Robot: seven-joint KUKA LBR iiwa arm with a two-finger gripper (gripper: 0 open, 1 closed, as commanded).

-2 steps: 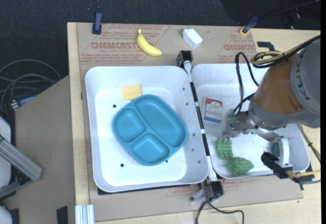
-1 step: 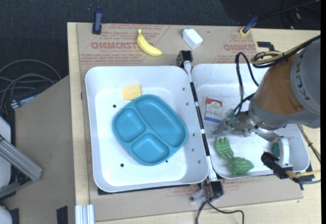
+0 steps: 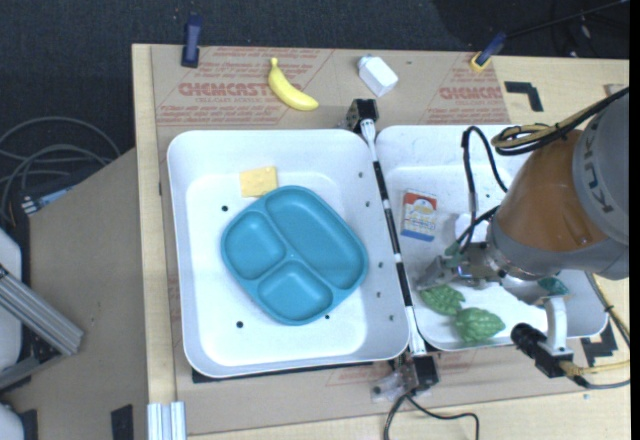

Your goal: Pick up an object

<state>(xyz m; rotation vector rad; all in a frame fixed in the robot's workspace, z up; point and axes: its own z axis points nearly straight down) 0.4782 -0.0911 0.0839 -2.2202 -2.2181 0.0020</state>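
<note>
Here the claw point(image 3: 447, 271) hovers just above the green toy point(image 3: 442, 299).

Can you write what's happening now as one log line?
arm: over right bin | gripper: above green toys | blue tray: left bin

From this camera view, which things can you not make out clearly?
- Gripper: the arm's wrist covers most of it, so its state is unclear.
- Green objects: small and partly under the arm; kind unclear.
- Small carton: print too small to read.
- Right bin: the arm hides its right part.
</note>
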